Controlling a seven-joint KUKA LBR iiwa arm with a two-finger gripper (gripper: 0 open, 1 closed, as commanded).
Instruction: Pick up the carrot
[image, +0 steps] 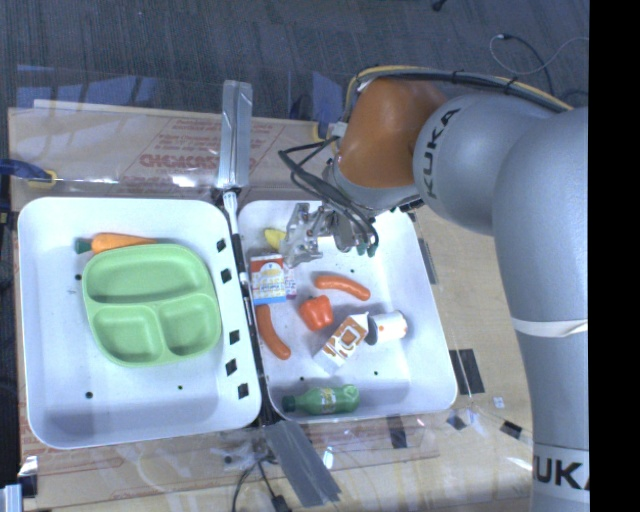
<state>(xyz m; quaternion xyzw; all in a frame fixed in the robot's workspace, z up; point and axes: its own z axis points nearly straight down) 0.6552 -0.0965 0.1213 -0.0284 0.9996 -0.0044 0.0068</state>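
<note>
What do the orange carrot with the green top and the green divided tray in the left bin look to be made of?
The orange carrot with the green top looks like moulded plastic toy food: even colour, smooth surface. The green divided tray also looks plastic, matte to slightly glossy, with soft rounded compartment walls. Neither can be confirmed from the view alone.

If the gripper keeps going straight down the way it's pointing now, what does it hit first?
Probably the small carton with the red and blue label just below the gripper, or the white bin floor beside it. Depth is unclear. The orange carrot lies in the other bin.
</note>
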